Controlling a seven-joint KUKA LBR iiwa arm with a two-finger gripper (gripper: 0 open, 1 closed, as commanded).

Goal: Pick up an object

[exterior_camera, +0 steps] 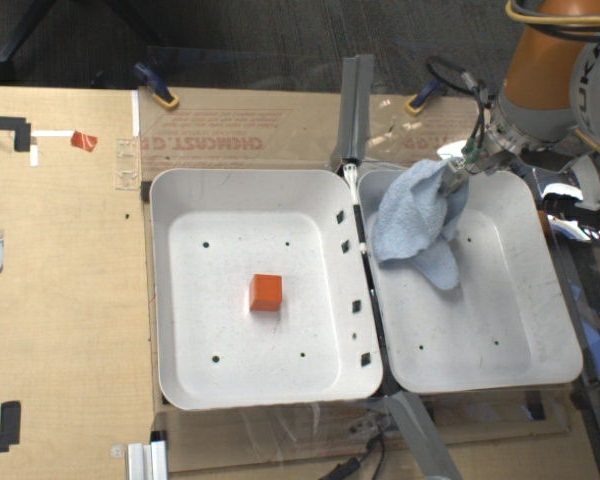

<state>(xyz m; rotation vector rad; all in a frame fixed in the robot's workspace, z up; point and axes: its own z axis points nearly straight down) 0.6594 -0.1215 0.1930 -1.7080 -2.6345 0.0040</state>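
Gripper [458, 168] is pinching the upper right corner of a light blue cloth [412, 223], fingers pressed onto the fabric. Cloth is hanging from that corner, bunched and drooping, its lower folds lying in the right bin [500, 338] close to the divider between the two bins. Arm [550, 58] is reaching in just beyond the right bin's far right corner. An orange cube [266, 293] is sitting near the middle of the left bin [180, 298], well apart from the cloth
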